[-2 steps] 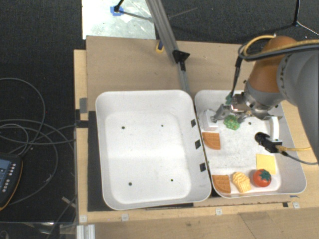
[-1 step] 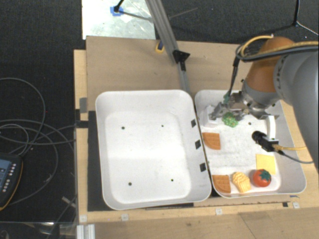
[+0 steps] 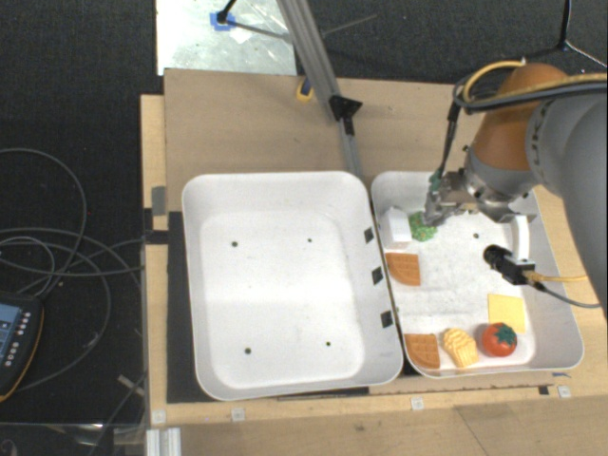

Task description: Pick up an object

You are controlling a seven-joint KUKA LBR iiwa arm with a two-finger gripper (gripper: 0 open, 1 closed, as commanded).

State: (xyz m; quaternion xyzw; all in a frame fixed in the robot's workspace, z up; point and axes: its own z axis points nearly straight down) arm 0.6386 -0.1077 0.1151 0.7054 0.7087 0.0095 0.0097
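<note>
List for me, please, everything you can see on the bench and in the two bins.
bins: 2, white, side by side; left bin, right bin
green piece: 1, green, right bin top, under the hand
white block: 1, white, beside the green piece
wafers: 2, orange-brown, right bin's left side and bottom
corn-like piece: 1, yellow, bottom
tomato: 1, red, bottom right
yellow square: 1, above the tomato
arm: 1, grey and orange, from the right
hand: 1, at the green piece

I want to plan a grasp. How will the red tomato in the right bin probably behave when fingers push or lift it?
The tomato looks round, so a push would probably roll it. It sits near the bin wall and beside the yellow block, which may stop it. Its surface seems smooth, perhaps slippery.
</note>
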